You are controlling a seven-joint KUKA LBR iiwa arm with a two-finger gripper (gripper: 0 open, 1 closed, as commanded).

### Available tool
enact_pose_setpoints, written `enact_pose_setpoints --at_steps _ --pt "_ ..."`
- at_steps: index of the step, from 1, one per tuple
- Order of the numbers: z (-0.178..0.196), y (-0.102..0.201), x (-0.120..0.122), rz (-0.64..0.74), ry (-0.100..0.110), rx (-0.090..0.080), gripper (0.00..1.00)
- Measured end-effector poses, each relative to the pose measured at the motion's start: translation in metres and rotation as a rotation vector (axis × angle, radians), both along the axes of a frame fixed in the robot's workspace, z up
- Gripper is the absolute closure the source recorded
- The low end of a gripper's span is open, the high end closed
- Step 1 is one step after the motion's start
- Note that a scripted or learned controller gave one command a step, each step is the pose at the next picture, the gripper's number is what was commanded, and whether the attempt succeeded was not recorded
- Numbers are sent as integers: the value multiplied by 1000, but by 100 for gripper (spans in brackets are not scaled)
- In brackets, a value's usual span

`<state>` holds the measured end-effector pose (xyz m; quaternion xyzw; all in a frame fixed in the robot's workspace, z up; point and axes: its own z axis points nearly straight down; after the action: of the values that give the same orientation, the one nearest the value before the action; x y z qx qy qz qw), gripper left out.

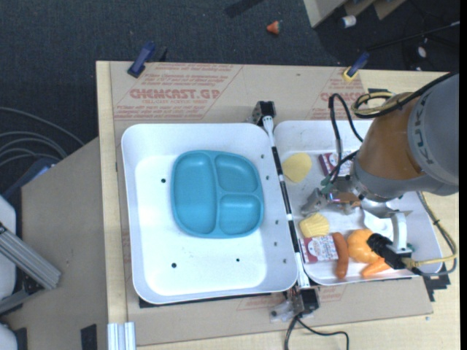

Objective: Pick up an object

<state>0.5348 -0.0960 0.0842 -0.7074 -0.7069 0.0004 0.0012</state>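
Lettering in red runs across the cardboard sheet (182,86) under the bins; I read "CHEMCAST G.P" at the top left, with smaller lines around it that I cannot make out, and a second print of it is cut off by the arm at the right. A small packet (319,249) with a red and white label lies at the front of the right bin (314,133), its text too small for me to read.

The arm (408,148) comes in from the right, grey with its orange band bent low over the right bin. The gripper (325,194) points left and down near the bin's middle; whether its tips are spread or closed I cannot tell from here.

Just below the gripper lies a yellow corn piece (314,225). A pale yellow round object (297,167) lies above it, near the divider. At the front sit a sausage (341,254), an orange toy (360,245) and a carrot (377,269).

The left bin (146,254) holds a blue divided plate (217,193). Blue clamps (142,59) pin the cardboard at the back edge. Beyond the bench I see dark carpet (73,20), with grey cables (29,152) on the left.
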Motion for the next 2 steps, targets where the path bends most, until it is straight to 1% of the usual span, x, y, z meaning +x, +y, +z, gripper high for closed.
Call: enact_pose_setpoints --at_steps 1,2 --pt "0 -1 34 1 -3 -1 0" --pt "1 -1 91 1 -1 -1 0"
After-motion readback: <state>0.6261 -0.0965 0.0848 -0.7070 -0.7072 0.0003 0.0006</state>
